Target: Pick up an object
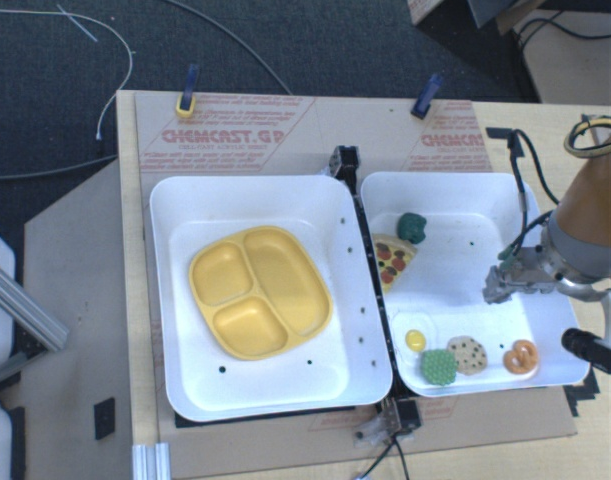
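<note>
A grey arm with an orange band reaches in from the right, its claw (497, 286) poised low over the right-hand bin (455, 193) — whether it is released or clenched cannot be told from this angle, and nothing is seen between its tips. The toy foods lie scattered in that bin: a dark green broccoli piece (412, 228) near the back, a pizza slice (391, 259) just below it against the left wall, and along the front edge a fried egg (415, 340), a round green piece (438, 367), a cookie (467, 353) and a pretzel (521, 357). In the left-hand bin (175, 218) rests a yellow divided plate (258, 290). Both bins sit side by side on the desk (235, 128) — two blue clamps at its far edge.
</note>
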